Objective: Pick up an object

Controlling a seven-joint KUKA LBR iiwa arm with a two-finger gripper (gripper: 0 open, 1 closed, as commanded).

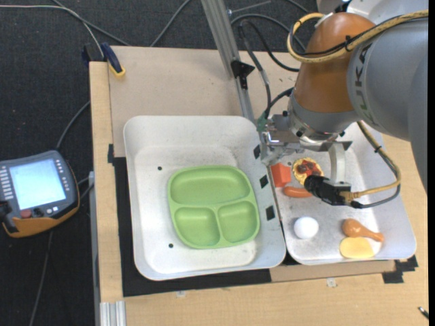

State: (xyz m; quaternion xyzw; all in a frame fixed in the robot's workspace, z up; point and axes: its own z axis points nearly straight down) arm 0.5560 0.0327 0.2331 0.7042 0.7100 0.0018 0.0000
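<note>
Camera view: small orange-red block (279, 174) beside end effector (299, 165).

One fixed camera looks down slantwise over both bins (204, 124).

Bright even light, soft shadows, sharp

Two white bins are borne side by side on the bench (170, 80), the left bin (146, 182) and the right bin (397, 229); a yellow-tipped blue tool (113, 60), perhaps a clamp, lies at the far left corner.
</note>
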